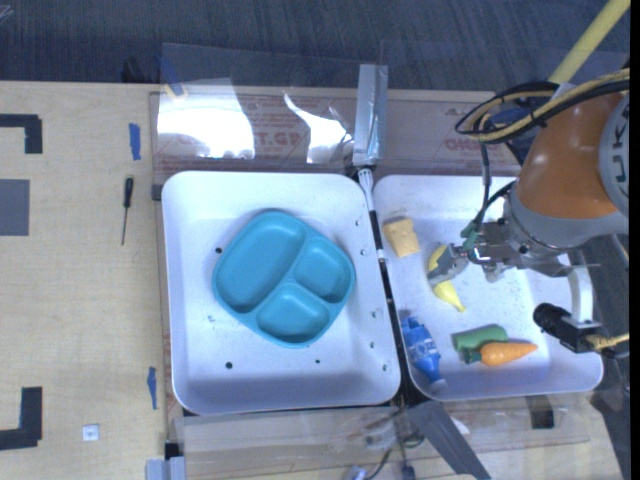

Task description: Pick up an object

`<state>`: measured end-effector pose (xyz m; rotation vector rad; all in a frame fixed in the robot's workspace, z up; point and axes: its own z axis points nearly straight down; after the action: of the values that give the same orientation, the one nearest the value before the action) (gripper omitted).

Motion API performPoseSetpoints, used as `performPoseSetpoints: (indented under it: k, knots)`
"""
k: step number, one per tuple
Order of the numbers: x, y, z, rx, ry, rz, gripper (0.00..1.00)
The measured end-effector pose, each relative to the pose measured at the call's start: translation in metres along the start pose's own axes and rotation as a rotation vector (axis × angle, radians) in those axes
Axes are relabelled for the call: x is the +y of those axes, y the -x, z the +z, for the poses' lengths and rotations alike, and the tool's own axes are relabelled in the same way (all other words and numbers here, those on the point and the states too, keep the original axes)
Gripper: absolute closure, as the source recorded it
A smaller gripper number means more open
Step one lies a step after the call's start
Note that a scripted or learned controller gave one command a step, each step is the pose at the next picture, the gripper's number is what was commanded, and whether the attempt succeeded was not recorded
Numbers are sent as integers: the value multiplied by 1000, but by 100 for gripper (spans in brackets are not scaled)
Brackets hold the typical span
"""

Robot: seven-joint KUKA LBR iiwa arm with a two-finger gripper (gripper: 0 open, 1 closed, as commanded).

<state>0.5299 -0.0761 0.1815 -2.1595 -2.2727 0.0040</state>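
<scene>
In the right bin (560, 368), the claw (452, 260) sits over a yellow banana-like piece (445, 276); whether it is gripping cannot be told. The piece's long axis slants down-right. Near it: a yellow block (401, 237), blue bottle (422, 348), green piece (478, 338), and carrot (508, 352). The left bin (190, 268) holds a blue divided plate (285, 276).

Glossy blue plastic plate (285, 277), smooth white bins (190, 368), matt wooden bench (70, 298).
</scene>
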Motion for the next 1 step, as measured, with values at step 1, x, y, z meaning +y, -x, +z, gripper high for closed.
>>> performPoseSetpoints:
  k: [1]
  knots:
    - [19, 28, 93, -6, 13, -331, 0]
